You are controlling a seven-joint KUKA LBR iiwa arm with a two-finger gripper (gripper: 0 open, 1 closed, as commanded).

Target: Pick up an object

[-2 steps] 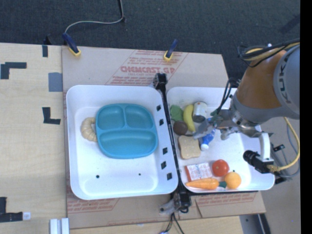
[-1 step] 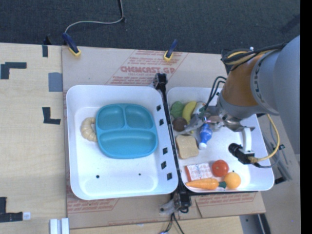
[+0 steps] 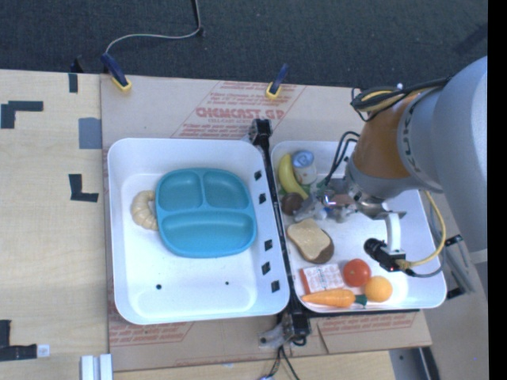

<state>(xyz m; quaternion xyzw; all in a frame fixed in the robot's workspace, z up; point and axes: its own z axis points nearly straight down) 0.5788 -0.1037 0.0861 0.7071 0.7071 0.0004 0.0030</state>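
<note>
My gripper reaches down into the right bin from the right, under the grey arm with its orange band. Its tip is just right of a dark brown fruit and a banana, and just above a slice of bread. A small blue-capped bottle lies at the bin's top left. Toward the bin's front lie a red tomato, an orange, a carrot and a red-and-white packet.
The left bin holds a blue divided plate with a beige pastry at its left side. A black divider with clips runs between the bins. Cables hang off the arm over the right bin's right half.
</note>
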